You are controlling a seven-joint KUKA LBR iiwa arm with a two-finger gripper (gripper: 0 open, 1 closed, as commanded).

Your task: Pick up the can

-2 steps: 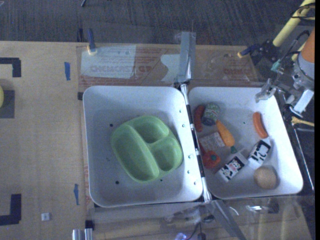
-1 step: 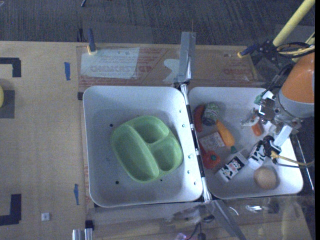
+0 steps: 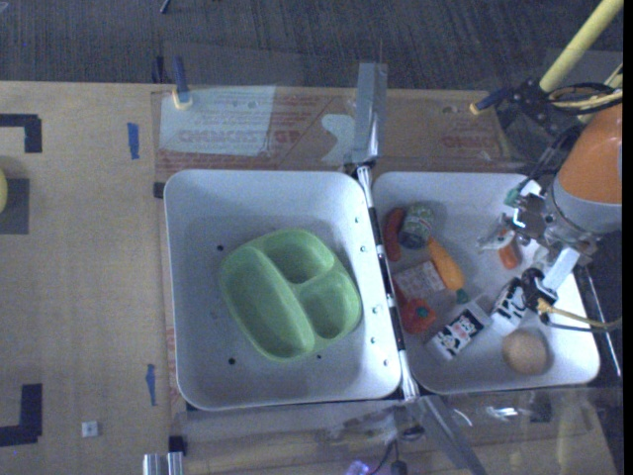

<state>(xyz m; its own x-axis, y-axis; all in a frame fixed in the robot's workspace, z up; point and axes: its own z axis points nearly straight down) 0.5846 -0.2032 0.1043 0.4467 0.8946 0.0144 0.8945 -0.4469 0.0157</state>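
While the gripper [image 3: 512, 234] hangs over the right side of the right bin [image 3: 461, 201], the can [image 3: 419, 223] sits well apart, near that bin's left wall.
Stiff, smooth and probably light, the can may slip, so it is best taken across its curved sides; an orange carrot [image 3: 446, 264] lies just beside it. The arm [image 3: 591, 171] reaches in from the right, and I cannot tell whether the gripper is apart or together.

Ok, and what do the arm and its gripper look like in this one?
The arm is rounded and bulky, with a glossy orange band above a grey wrist section. The gripper at its end is a small assembly of pale, silvery metal parts with some dark details. The picture is too blurred there to make out any finer markings.
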